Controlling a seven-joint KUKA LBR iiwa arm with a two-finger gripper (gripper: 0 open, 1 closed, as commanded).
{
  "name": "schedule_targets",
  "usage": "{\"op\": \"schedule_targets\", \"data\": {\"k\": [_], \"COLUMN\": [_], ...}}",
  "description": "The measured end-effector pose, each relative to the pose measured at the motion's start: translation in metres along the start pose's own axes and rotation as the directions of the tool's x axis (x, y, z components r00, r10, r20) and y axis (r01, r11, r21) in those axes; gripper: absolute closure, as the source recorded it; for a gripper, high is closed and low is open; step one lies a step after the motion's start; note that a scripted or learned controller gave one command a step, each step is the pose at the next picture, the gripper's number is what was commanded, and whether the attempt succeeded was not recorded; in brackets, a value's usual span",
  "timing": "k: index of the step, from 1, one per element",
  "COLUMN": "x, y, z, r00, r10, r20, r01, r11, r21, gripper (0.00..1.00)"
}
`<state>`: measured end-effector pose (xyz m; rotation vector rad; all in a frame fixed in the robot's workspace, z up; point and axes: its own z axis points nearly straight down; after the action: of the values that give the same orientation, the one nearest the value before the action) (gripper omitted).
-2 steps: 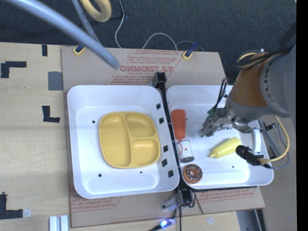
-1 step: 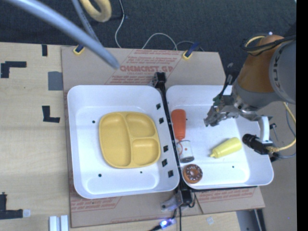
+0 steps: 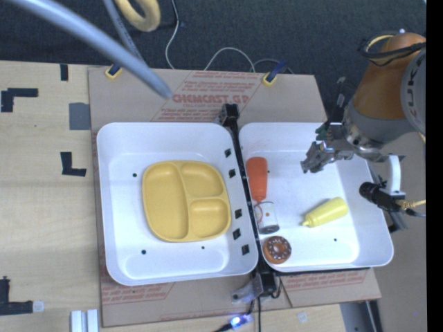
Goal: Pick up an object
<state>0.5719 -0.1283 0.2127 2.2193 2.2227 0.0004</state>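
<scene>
My gripper (image 3: pixel 313 162) hangs over the upper part of the right bin (image 3: pixel 360 254), near its far wall, with nothing visible in it. Below it and slightly right lies a yellow squeeze bottle (image 3: pixel 324 212) on its side. An orange-red cylinder (image 3: pixel 257 177) lies along the bin's left wall, well left of the gripper. Just under that sits a small clear and white object (image 3: pixel 267 217), and a chocolate doughnut (image 3: pixel 277 249) rests in the near left corner.
The left bin (image 3: pixel 118 158) holds a yellow divided plate (image 3: pixel 185 200). A black divider (image 3: pixel 237 178) runs between the bins. The grey arm with its orange band (image 3: pixel 387 75) comes in from the right. Cables lie behind the bins.
</scene>
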Motion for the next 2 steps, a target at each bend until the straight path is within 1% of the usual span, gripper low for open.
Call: {"op": "schedule_targets", "data": {"k": [1,2], "x": [0.055,0.105], "y": [0.019,0.030], "z": [0.008,-0.006], "r00": [1.000,1.000], "r10": [-0.004,-0.003], "r20": [-0.001,-0.001], "r01": [0.004,0.003], "r11": [1.000,1.000], "r21": [0.002,0.002], "gripper": [1.00,1.00]}}
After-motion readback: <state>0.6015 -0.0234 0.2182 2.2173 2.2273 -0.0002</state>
